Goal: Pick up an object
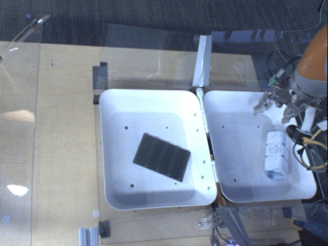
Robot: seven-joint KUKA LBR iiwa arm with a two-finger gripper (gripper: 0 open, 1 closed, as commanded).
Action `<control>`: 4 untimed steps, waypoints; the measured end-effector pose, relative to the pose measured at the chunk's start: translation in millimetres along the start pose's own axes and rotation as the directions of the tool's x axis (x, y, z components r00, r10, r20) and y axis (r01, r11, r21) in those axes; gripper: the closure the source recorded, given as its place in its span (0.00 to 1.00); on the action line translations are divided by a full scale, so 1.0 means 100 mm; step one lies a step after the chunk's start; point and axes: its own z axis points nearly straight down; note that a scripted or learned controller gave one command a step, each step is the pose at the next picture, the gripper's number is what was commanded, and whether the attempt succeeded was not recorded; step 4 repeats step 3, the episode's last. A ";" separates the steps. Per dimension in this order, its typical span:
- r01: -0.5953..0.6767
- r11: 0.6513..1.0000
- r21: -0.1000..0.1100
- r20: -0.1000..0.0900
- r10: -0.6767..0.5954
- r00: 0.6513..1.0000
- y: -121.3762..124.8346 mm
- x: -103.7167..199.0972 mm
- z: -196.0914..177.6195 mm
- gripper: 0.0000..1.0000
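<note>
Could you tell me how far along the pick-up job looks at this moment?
Nothing looks done yet: the dark ridged pad lies flat in the left bin and the white bottle lies on its side in the right bin. In hand: the tool sits over the right bin's far right corner, above the bottle, with nothing visible in it. Left: descending, gripping and lifting an object.

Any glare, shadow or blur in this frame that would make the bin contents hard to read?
Camera view: pale reflections streak the clear panel at left, off the bins. The dark ribbed pad in the left bin reads sharply; the white bottle in the right bin has low contrast against the white floor. Soft shadows lie along both bins' near walls. The arm looks slightly soft.
</note>
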 end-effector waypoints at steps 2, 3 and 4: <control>-0.244 0.970 0.000 -0.002 0.244 0.970 -0.18 0.85 0.99 0.00; -0.001 1.000 0.001 -0.001 0.001 1.000 -0.28 0.39 0.25 0.00; -0.001 1.000 0.001 -0.001 0.001 1.000 -0.28 0.39 0.25 0.00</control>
